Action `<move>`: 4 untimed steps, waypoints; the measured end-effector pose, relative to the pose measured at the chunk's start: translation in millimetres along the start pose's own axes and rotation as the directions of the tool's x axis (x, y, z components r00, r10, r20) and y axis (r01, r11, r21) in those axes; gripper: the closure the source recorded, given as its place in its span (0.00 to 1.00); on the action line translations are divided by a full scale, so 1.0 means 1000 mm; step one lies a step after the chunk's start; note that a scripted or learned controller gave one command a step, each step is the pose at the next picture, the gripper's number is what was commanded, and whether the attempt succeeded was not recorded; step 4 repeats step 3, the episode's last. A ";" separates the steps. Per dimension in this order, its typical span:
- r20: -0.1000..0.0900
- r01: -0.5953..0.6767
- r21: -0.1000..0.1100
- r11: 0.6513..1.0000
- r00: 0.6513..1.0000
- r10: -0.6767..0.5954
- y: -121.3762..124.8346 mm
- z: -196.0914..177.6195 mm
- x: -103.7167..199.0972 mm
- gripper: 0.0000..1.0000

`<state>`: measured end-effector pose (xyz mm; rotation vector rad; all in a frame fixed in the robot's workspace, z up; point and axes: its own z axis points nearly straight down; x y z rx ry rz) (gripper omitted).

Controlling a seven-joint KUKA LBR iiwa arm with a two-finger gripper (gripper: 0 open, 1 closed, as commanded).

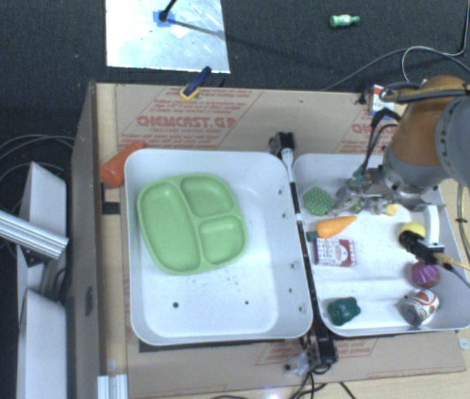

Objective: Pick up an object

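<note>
In the right bin [467,310], centre-right of frame, the carrot [335,225] lies just below the gripper [366,196], whose grip state I cannot tell; it looks light, stiff and slick, best taken across its thicker middle.

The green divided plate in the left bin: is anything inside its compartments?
The green divided plastic plate in the left white bin shows three compartments, all bare. Whatever lies beneath it is covered.

Dark carpet floor [36,48], brown cardboard bench top [218,115]
</note>
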<state>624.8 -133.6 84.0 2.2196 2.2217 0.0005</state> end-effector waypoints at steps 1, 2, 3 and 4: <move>0.000 0.003 -0.003 1.000 1.000 -0.003 0.039 -0.001 -0.016 0.00; 0.001 0.006 -0.006 1.000 1.000 -0.006 0.040 -0.012 -0.016 1.00; 0.000 0.004 -0.005 1.000 1.000 -0.004 0.045 -0.079 0.049 1.00; 0.000 0.004 -0.005 1.000 1.000 -0.004 0.045 -0.079 0.049 1.00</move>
